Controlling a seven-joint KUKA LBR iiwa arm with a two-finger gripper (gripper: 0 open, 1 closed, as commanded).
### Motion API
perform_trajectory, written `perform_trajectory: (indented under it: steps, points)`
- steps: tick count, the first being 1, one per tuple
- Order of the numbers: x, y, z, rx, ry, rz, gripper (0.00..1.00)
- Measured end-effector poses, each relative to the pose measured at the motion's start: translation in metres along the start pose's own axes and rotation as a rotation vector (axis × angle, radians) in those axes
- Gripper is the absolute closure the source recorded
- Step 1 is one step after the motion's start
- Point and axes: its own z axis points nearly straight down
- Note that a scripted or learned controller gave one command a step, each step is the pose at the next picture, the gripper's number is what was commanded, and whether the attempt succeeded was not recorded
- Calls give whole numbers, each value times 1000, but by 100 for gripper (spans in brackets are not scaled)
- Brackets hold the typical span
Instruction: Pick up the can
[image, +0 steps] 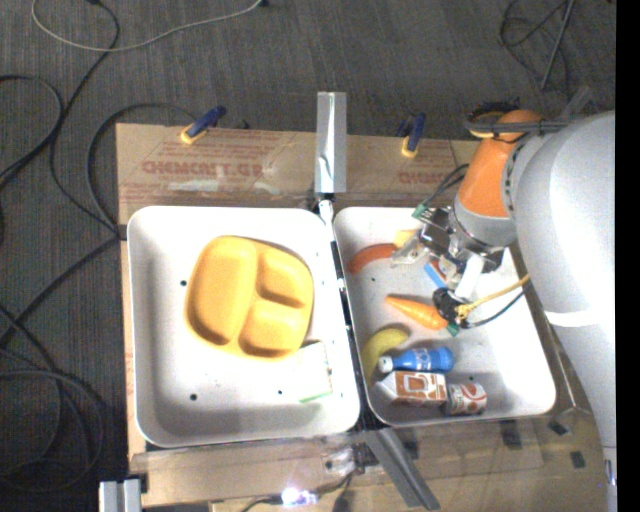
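Observation:
The can (467, 397), red and white, lies on its side in the front right corner of the right bin (520, 350), touching the right end of a brown carton (415, 387). My gripper (446, 268) hangs over the back half of the same bin, just beyond a carrot (415, 312) and well behind the can. A bit of blue shows under the gripper body. Nothing can be seen held in it.
The right bin also holds a blue bottle (420, 359), a yellow fruit (383, 345) and an orange curved piece (369, 257). In the left bin (160, 380) lies a yellow divided tray (252, 296). A yellow cable (495, 293) loops off the gripper.

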Motion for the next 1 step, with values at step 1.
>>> perform_trajectory:
  steps: [1]
  points:
    - [0, 1, -10, -3, -1, -1, 100]
